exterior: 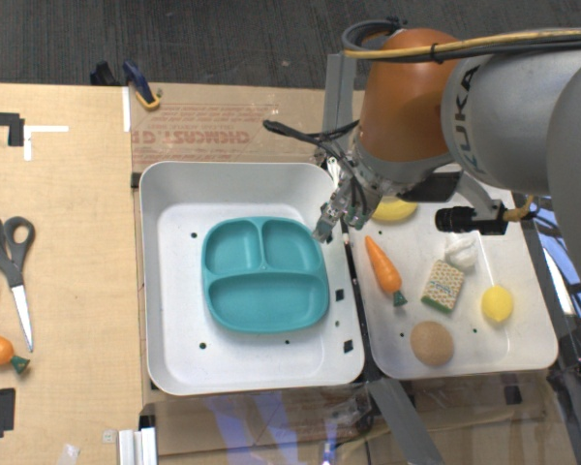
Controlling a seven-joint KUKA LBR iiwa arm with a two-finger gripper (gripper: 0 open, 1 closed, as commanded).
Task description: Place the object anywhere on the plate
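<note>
Two white bins sit side by side on the worktop; the teal plate (265, 275) in the left bin is seen bare. The gripper (335, 216) is poised over the bins' shared edge, its state indeterminable, while the carrot (383, 266) and other objects lie in the right bin, so placement is judged outstanding.

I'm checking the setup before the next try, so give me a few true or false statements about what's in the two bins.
1. The teal plate lies in the left bin. True.
2. A carrot rests on the plate. False: it lies in the right bin.
3. The plate has three compartments. True.
4. The scissors are in the right bin. False: they lie on the bench left of the bins.
5. The gripper is near the divide between the bins. True.
</note>
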